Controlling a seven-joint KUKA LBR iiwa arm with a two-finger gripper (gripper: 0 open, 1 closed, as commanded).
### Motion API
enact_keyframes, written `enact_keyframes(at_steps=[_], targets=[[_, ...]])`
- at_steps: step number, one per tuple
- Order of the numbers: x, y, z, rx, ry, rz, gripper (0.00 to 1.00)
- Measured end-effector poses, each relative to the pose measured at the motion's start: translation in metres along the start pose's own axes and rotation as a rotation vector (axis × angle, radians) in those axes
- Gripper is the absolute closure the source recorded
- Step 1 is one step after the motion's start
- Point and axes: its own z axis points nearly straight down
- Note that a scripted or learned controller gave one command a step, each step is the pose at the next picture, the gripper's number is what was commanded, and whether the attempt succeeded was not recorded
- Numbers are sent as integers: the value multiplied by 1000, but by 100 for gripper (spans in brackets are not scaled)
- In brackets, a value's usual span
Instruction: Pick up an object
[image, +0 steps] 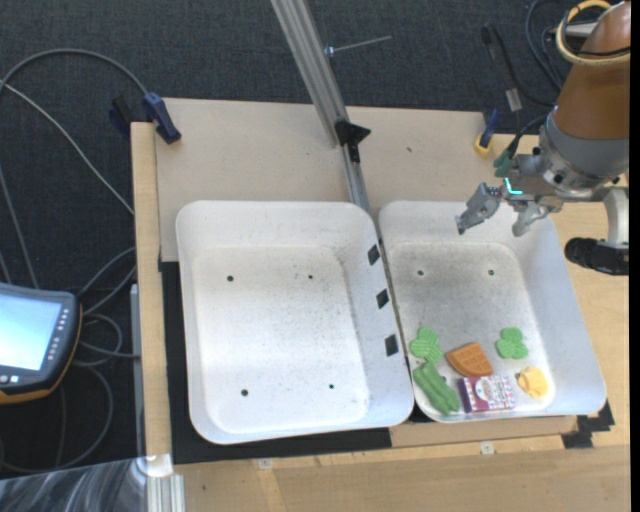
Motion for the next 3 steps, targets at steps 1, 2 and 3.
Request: enact_keyframes(at_steps=[1, 2, 3], targets=[[0, 0, -2, -3, -1, 0, 0], [1, -1, 62, 2, -1, 1, 0], [4, -5, 125, 3, 0, 1, 0]])
